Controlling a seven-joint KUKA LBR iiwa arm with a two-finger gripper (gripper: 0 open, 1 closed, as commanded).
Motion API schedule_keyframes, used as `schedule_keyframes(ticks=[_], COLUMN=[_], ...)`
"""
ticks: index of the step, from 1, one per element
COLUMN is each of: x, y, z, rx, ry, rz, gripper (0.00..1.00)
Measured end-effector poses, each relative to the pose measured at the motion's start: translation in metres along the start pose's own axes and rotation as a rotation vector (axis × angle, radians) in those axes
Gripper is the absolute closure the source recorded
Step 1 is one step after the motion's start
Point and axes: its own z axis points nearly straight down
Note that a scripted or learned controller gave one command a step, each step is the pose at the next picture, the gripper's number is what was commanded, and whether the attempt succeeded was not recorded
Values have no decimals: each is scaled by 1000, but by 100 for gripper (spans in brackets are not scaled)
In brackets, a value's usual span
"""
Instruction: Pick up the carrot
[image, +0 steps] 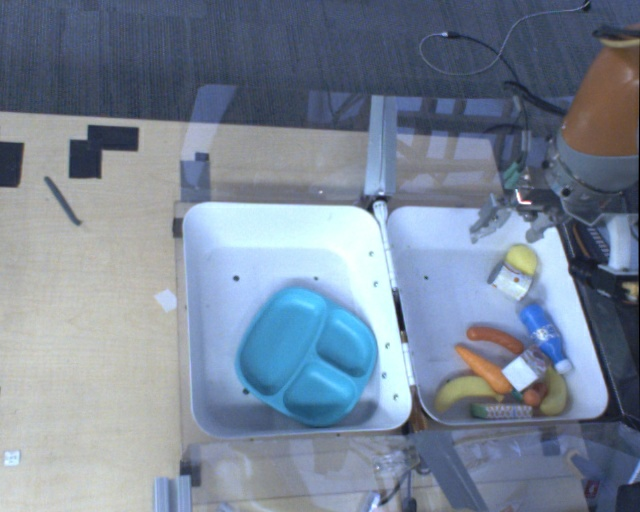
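Hovering over the far edge of the right bin (590, 330), the end effector (512, 222) has its fingers spread apart, gripping nothing. The carrot (484, 369) lies near that bin's front, between a sausage (494, 338) and a banana (462, 390). A blue divided plate (306, 355) sits in the left bin (215, 300).

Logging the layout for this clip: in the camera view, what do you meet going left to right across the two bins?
Blue divided plate → carrot → blue bottle; gripper hovers above the right bin's far side.
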Motion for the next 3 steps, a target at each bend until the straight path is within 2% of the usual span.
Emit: schedule_keyframes(ticks=[1,2,3], x=[27,1,2], y=[-26,-106,-103], z=[139,172,162], rx=[2,-14,-19], ry=[1,1,1], rz=[-61,6,3], gripper=[0,0,100])
